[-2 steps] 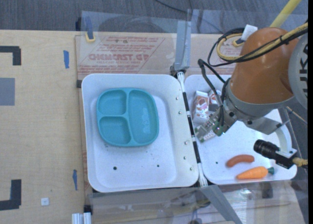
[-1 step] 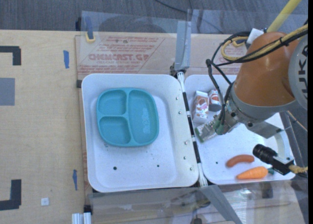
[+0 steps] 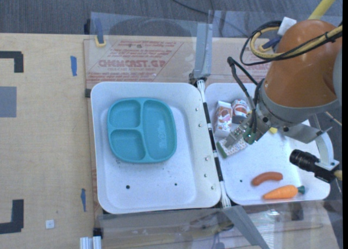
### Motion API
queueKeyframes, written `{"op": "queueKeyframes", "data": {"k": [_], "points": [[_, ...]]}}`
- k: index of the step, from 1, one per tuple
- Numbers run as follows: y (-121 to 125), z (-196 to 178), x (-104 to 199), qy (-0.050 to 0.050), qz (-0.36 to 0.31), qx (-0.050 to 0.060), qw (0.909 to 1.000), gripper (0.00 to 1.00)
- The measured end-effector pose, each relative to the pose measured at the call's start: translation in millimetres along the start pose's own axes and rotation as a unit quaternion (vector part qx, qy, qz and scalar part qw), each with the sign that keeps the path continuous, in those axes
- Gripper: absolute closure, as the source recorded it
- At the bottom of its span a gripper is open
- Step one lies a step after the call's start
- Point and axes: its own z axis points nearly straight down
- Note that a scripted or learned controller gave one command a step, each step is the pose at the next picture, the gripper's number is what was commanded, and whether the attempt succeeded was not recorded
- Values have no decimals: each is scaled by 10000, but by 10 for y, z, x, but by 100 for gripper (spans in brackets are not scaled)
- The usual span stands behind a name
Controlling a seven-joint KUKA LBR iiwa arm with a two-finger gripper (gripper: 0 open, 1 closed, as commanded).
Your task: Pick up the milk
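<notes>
The tabletop point(image 3: 43, 150) carries two white bins. The arm point(image 3: 302, 63) looms over the right bin point(image 3: 244, 180) at its 1 o'clock corner. The left bin point(image 3: 152, 188) holds a teal plate point(image 3: 142, 130) toward 10 o'clock. The milk point(image 3: 223, 118) lies at the right bin's 10 o'clock, a can point(image 3: 240, 110) touching it. The tool point(image 3: 246, 134) hangs just beside the milk; its spread I cannot tell. A sausage point(image 3: 267, 178) and carrot point(image 3: 281, 192) lie near 5 o'clock.
</notes>
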Motion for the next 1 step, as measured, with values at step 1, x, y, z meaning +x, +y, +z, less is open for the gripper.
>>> {"op": "queueKeyframes", "data": {"k": [1], "points": [[198, -511, 249, -5, -1284, -10, 9917, 100]]}}
